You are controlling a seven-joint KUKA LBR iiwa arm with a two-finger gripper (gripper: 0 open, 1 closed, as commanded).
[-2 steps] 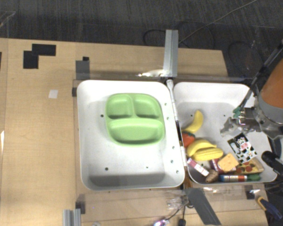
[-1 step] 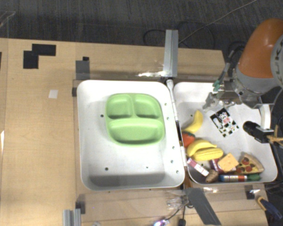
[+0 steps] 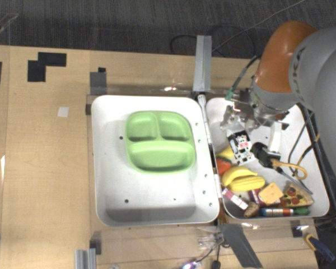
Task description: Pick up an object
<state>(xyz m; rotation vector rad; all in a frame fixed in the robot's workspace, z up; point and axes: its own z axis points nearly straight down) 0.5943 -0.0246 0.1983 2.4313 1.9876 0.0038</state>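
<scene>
My gripper (image 3: 239,129) hangs over the far left part of the right bin (image 3: 320,202), under the grey wrist with the orange band. Just below it lies a small white item with black and red marks (image 3: 242,145); whether the gripper touches it I cannot tell. Toward the near end of that bin lie a bunch of yellow bananas (image 3: 243,180), a toast slice (image 3: 271,193), a pizza slice (image 3: 294,196), a red-orange piece (image 3: 223,165) and a marker (image 3: 278,211).
The left bin (image 3: 109,195) holds a green divided plate (image 3: 159,140). A grey metal post (image 3: 203,66) rises behind the wall between the two bins. Cables trail along the right bin's far and right sides.
</scene>
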